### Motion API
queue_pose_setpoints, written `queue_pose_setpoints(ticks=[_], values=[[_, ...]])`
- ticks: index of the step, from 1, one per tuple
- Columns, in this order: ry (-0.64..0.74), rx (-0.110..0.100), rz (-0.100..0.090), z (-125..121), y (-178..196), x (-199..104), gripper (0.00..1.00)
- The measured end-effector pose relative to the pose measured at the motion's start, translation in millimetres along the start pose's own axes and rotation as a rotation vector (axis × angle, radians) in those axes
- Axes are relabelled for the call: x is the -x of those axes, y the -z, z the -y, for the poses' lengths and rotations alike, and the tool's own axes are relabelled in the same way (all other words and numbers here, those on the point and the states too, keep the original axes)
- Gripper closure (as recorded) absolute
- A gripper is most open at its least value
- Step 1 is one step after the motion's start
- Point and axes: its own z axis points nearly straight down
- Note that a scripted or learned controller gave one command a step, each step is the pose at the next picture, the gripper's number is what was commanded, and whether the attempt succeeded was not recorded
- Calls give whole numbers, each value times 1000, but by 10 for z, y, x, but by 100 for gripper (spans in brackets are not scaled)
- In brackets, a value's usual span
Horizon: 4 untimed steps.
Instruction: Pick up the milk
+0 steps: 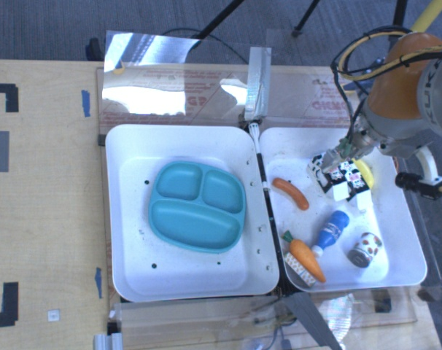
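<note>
Milk: we saw it lying tilted mid right bin, beside the carrot.
Gripper: near that bin's far edge (grip state: we couldn't tell).

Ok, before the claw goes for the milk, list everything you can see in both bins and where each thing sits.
Divided plate: 1, teal, three compartments, middle of the left bin.
Sausage: 1, orange-brown, upper left of the right bin.
Carrot: 1, orange with a green top, lower left of the right bin.
Brush-like item: 1, pale bristles, touching the carrot's lower side; hard to identify.
Milk bottle: 1, blue with white ends, lying tilted, centre of the right bin.
Can: 1, white and dark patterned, lying lower right of the bottle.
Yellow item: 1, partly hidden beside the claw.
Arm: 1, grey and orange, reaching in from the right.
Claw: 1, black and white, upper right bin, above the bottle.
</note>
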Motion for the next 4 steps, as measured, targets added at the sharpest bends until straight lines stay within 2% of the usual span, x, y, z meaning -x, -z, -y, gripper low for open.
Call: queue_pose_setpoints(ticks=[1, 2, 3, 4], values=[[264, -14, -17, 232, 52, -64, 100], [74, -13, -12, -354, 1289, 45, 100], [75, -13, -12, -353, 1285, 43, 0], [73, -13, -13, -225, -402, 98, 0]])
